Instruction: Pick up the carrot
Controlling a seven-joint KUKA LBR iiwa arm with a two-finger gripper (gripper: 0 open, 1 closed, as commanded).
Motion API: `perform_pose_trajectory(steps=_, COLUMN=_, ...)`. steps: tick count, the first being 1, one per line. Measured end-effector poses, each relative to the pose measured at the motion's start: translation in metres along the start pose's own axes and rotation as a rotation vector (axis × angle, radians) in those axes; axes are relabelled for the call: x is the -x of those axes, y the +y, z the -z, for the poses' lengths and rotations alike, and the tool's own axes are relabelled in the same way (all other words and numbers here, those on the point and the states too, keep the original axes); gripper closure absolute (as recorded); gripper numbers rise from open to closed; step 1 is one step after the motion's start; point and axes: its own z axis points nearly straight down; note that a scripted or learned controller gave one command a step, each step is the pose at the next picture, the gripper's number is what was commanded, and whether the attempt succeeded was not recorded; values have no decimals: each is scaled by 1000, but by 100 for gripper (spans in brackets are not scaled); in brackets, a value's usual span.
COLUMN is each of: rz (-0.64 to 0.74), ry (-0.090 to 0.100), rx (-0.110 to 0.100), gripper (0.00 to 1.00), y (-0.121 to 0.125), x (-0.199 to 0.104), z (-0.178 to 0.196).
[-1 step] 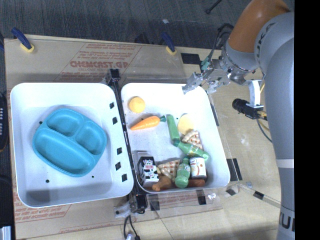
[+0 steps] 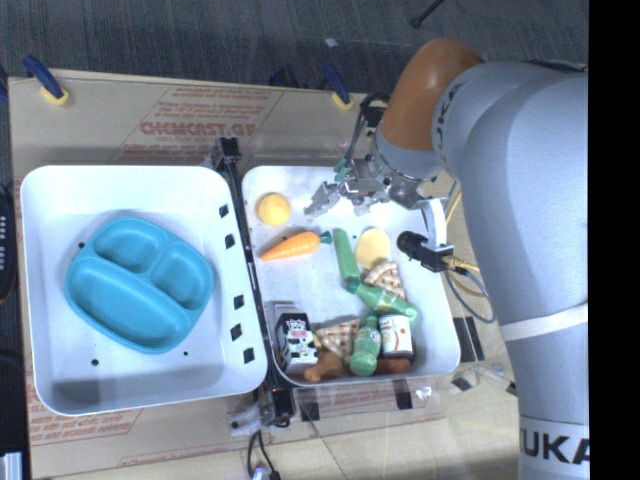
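Carrot (image 2: 291,247): orange, tapered, with a small green stub at its right end, lying roughly level on the white floor of the right bin (image 2: 300,180), in that bin's upper left part, its point toward the divider between the 2 bins.

Nearest the camera, along the right bin's front wall, things are packed close: a small black and white carton (image 2: 294,336), a brown sausage-like piece (image 2: 322,370), a slice of pizza (image 2: 338,336), a green bottle (image 2: 366,346) and a dark jar with a white label (image 2: 397,336). Behind them lie another green bottle (image 2: 386,300) on its side, a pale yellow rounded piece (image 2: 372,247), and a green cucumber-like stick (image 2: 345,258) whose upper end sits just beside the carrot's green stub. A yellow lemon (image 2: 273,209) rests just above the carrot, apart from it.

The gripper (image 2: 322,200) hangs over the bin's far part, up and right of the carrot, with nothing between its fingers, which appear slightly parted.

Bare floor lies left of and below the carrot, toward the divider. The left bin (image 2: 40,298) holds 1 blue divided plate (image 2: 140,283).
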Motion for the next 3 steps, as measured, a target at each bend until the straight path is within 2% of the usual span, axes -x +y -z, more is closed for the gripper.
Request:
perform_pose_trajectory(steps=1, rz=67, ry=-2, rx=4, gripper=0, y=-23, x=-48, z=-41)
perform_pose_trajectory(steps=2, rz=71, ry=-4, rx=3, gripper=100, y=-22, x=-47, z=-30)
perform_pose_trajectory(steps=3, rz=-176, ry=-3, rx=12, gripper=100, y=-57, x=-85, z=61)
